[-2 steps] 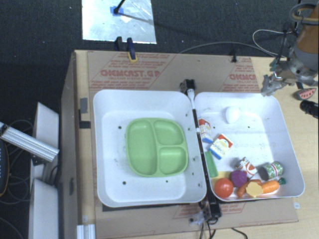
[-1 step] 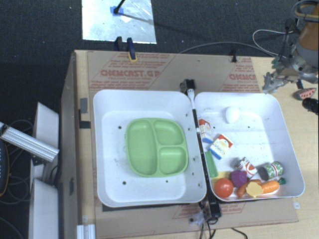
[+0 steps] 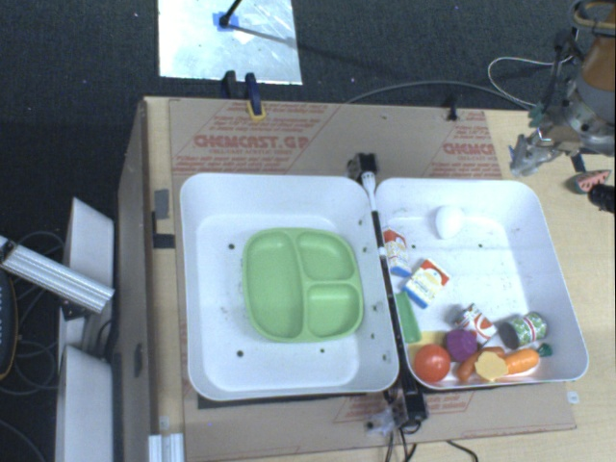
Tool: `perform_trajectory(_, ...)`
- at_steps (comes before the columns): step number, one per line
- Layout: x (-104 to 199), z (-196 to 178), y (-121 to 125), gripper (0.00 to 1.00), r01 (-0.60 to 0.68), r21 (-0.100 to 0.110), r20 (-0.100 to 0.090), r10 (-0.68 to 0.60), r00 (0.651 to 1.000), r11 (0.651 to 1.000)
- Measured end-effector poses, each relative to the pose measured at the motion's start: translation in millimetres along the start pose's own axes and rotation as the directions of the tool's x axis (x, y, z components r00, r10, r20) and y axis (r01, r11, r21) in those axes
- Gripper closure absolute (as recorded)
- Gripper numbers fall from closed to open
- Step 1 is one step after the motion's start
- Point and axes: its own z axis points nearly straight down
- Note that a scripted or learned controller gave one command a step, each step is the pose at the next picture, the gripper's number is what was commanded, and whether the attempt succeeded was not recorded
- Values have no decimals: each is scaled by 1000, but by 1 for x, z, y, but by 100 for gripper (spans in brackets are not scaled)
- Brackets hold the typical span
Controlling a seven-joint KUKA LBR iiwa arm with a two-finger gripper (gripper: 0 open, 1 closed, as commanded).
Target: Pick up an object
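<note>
The right bin (image 3: pixel 539 221) holds the loose objects. A white egg (image 3: pixel 449 221) lies near its back. A small white carton (image 3: pixel 426 282) and a red-and-white packet (image 3: pixel 393 246) lie by its left wall, with a green stick (image 3: pixel 408 318) below them. Along the front sit a red tomato (image 3: pixel 432 362), a purple piece (image 3: pixel 462 343), a yellow piece (image 3: pixel 489 366), an orange carrot (image 3: pixel 521 360) and a green can (image 3: pixel 525 329). My gripper (image 3: pixel 532 148) hangs beyond the right bin's back right corner, above the bench and apart from every object.
The left bin (image 3: pixel 207 258) holds a green divided plate (image 3: pixel 301 284). A central divider (image 3: pixel 377 258) separates the two bins. Cables (image 3: pixel 510 70) loop behind the right bin near the arm. Two clamps (image 3: pixel 241 89) stand at the bench's back edge.
</note>
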Motion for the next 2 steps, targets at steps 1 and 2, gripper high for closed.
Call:
perform_trajectory(1,0,-11,1,100,4,-3,2,-4,1000,1000)
perform_trajectory(2,-9,-21,0,100,-15,17,-9,15,1000,1000)
